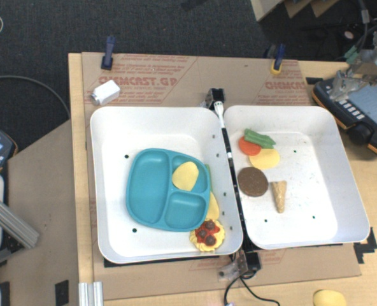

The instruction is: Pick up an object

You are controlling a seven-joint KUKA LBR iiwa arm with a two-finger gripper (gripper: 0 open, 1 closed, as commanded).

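Cardboard (176, 75) lies under both bins, printed in faded red capitals; the nearer block reads something like "CHEMCAST", with letters after it too faint to be sure of, and a second red block toward the right is too pale to read. A blue clamp (107, 53) and a blue-and-yellow clamp (278, 59) pinch its far edge, and a small white box (106, 93) sits on it beside the left bin's corner.

How the gripper stands I cannot tell, so the toys can only be placed against each other.

In the left bin (99, 171) a teal divided plate (156, 193) holds a pale yellow piece (186, 175) in its upper right compartment. A yellow toy with red spots (207, 234) lies just beside the plate's near corner, touching the bin wall.

In the right bin (341, 171) five toys cluster near the shared wall. A green piece (258, 138) touches a red-orange one (249, 147). A yellow round (265, 159) lies against that one. Just below sit a brown disc (253, 182) and, close beside it, a tan cone (279, 196).
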